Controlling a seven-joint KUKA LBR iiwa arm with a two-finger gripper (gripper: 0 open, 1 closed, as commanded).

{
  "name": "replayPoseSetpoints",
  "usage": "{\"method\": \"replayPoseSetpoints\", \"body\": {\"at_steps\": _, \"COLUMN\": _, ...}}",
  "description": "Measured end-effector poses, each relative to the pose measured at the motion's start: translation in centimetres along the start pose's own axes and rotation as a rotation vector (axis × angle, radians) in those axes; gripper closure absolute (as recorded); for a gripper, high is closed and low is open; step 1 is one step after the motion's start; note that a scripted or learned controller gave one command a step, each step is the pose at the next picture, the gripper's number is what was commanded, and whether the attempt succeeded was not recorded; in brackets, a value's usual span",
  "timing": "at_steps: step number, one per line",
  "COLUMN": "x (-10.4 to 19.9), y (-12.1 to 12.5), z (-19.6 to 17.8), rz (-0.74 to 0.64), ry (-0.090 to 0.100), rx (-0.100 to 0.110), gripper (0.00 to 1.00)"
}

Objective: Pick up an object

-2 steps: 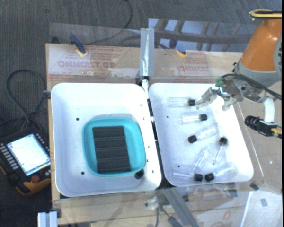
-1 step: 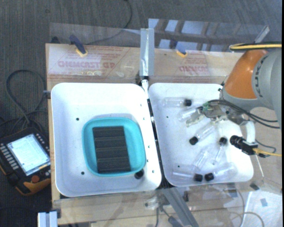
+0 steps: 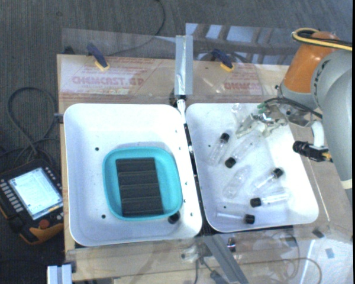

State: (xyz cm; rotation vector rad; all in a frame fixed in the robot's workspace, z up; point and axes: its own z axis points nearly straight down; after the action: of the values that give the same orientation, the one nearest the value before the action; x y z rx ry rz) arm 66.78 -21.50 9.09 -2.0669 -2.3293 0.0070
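Several clear vials with black caps lie scattered in the right white bin (image 3: pixel 307 209). One vial (image 3: pixel 220 145) lies near the bin's left wall, another (image 3: pixel 239 152) just right of it, and a third (image 3: pixel 269 199) toward the front. My gripper (image 3: pixel 262 119) hangs low over the back of this bin, among clear pieces near the far wall. It reaches in from the grey arm with its orange band (image 3: pixel 305 70) at the right. Nothing can be made out between its fingertips.
The left white bin (image 3: pixel 83 129) holds a teal tray (image 3: pixel 143 183) with a black ribbed insert, and a small black cap (image 3: pixel 173 218) lies by the tray's front right corner. A control pendant (image 3: pixel 29 197) sits on the floor at the left. Clamps hold the board behind the bins.
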Motion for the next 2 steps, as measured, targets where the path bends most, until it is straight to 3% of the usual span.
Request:
{"method": "replayPoseSetpoints", "body": {"at_steps": 1, "x": 7.8, "y": -9.3, "z": 0.4, "rz": -0.018, "ry": -0.02, "rx": -0.031, "gripper": 0.0}}
{"method": "replayPoseSetpoints", "body": {"at_steps": 2, "x": 7.0, "y": -3.6, "z": 0.3, "rz": -0.027, "ry": -0.024, "rx": -0.034, "gripper": 0.0}}
